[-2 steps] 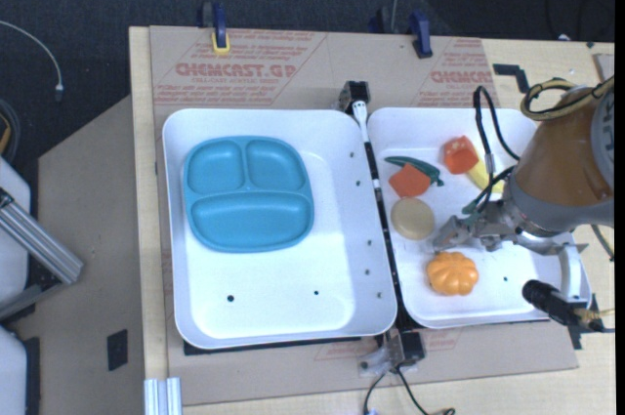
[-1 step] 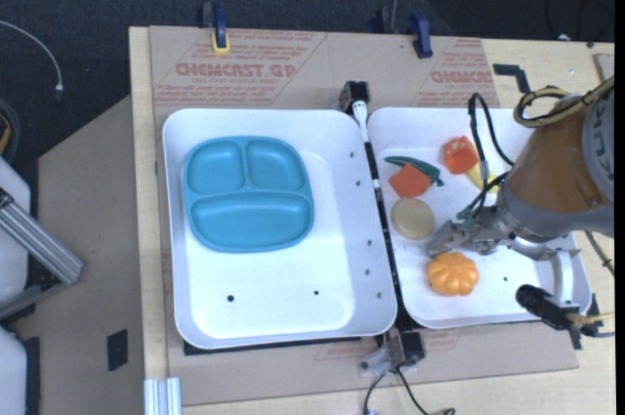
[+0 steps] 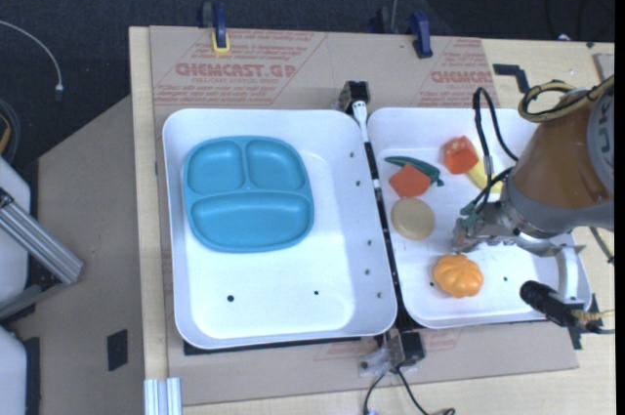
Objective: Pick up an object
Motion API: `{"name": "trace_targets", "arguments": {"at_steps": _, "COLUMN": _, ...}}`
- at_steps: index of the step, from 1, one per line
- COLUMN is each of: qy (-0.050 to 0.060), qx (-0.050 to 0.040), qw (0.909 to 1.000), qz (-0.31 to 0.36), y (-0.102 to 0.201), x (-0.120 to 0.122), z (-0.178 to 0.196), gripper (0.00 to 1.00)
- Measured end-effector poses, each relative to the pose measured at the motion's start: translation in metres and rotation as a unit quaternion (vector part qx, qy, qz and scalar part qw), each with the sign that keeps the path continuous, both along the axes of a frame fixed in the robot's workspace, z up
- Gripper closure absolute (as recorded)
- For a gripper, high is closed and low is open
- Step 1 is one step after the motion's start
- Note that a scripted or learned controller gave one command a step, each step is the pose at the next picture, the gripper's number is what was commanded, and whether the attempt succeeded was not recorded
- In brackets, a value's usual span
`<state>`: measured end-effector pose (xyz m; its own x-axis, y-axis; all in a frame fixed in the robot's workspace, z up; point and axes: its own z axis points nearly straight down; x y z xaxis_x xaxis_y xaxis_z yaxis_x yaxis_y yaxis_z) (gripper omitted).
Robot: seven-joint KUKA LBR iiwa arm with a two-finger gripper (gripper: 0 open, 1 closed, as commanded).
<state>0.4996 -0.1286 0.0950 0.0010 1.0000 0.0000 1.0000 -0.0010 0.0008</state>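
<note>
1. The orange pumpkin-like toy (image 3: pixel 457 275), my likeliest pick, lies in the near part of the right bin (image 3: pixel 420 306), just below my end effector (image 3: pixel 479 235).
2. My end effector hangs low between that toy and the round beige disc (image 3: pixel 412 219); from this angle I cannot tell how it is set.
3. Farther back in that bin lie a red pepper-like piece (image 3: pixel 410 179) and an orange-red block (image 3: pixel 459 153).
4. The left bin (image 3: pixel 293 306) holds a blue divided plate (image 3: pixel 250 193), far-left.
5. Both bins sit side by side on the desk (image 3: pixel 156 208), clamped, probably against sliding.

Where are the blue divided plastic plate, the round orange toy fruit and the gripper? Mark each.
blue divided plastic plate (image 3: pixel 250 194), camera view, centre ridge.
round orange toy fruit (image 3: pixel 458 275), camera view, top.
gripper (image 3: pixel 470 234), camera view, finger ends.
</note>
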Motion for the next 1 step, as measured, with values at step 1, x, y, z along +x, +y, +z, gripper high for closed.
{"name": "trace_targets", "arguments": {"at_steps": 1, "qy": -0.003, "qx": -0.0010, "qw": 1.0000, "qz": 0.001, "y": -0.0016, "x": -0.0021, "z": 0.0631, "gripper": 1.00}}
